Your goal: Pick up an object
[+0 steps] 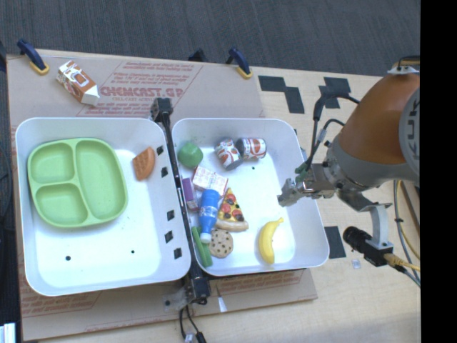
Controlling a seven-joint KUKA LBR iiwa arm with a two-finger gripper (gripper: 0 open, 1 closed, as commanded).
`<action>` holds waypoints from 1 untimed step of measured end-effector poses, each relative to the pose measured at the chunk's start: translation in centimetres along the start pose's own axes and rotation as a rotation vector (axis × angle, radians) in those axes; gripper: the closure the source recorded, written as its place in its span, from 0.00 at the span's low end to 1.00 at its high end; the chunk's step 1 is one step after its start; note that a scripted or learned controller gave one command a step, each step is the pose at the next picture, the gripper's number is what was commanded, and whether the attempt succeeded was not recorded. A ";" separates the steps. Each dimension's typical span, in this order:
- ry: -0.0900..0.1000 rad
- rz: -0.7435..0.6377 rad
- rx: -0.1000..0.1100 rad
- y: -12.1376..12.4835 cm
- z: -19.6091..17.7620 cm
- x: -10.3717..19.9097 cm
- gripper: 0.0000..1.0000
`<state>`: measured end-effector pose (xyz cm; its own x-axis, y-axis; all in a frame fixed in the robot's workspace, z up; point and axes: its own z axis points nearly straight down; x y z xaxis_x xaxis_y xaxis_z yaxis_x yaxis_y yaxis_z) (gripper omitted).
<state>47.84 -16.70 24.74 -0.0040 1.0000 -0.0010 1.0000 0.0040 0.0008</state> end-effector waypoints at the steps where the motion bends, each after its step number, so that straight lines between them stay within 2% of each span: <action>1: 0.000 -0.003 0.002 5.2 3.3 0.0 1.00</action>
<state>53.06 -16.63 21.42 -0.0065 1.0000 -0.0011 1.0000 0.0065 -0.0015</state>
